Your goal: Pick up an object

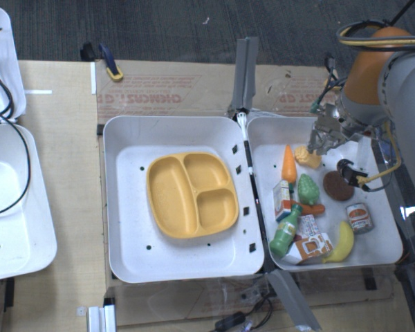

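Carrot lies beside hand, mid-bin.

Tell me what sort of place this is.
Probably a robotics lab's pick-and-place test bench, not a kitchen. Two shallow white bins sit side by side; the right bin holds toy food such as a carrot and banana, and a grey arm reaches in from the right.

The 2 bins look like smooth white plastic with a slight sheen. The yellow divided tray is matt plastic. The desk looks like pale wood, with brown cardboard lying flat on it.
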Robot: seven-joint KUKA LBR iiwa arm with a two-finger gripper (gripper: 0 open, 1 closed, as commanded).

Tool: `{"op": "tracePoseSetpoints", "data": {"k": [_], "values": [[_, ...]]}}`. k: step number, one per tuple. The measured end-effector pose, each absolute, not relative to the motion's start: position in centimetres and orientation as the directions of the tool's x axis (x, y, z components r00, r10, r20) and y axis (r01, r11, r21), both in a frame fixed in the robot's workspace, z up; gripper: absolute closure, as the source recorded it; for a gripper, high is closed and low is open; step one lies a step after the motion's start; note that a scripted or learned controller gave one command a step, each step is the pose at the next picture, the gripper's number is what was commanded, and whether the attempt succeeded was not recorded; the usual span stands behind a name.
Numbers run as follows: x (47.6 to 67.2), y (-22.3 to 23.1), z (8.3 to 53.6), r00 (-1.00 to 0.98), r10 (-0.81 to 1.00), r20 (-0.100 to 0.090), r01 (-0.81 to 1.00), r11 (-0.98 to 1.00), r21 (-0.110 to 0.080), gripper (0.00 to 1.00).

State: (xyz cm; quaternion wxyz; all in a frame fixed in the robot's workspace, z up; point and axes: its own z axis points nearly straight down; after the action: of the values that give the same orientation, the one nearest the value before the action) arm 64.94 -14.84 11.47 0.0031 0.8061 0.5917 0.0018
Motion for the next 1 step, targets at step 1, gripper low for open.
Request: {"op": "tracePoseSetpoints", "data": {"k": [1], "values": [[64.93, -14.83, 11.45, 0.3, 0.954, -0.001, 0.954, -0.3, 0.007, 0.0]]}}
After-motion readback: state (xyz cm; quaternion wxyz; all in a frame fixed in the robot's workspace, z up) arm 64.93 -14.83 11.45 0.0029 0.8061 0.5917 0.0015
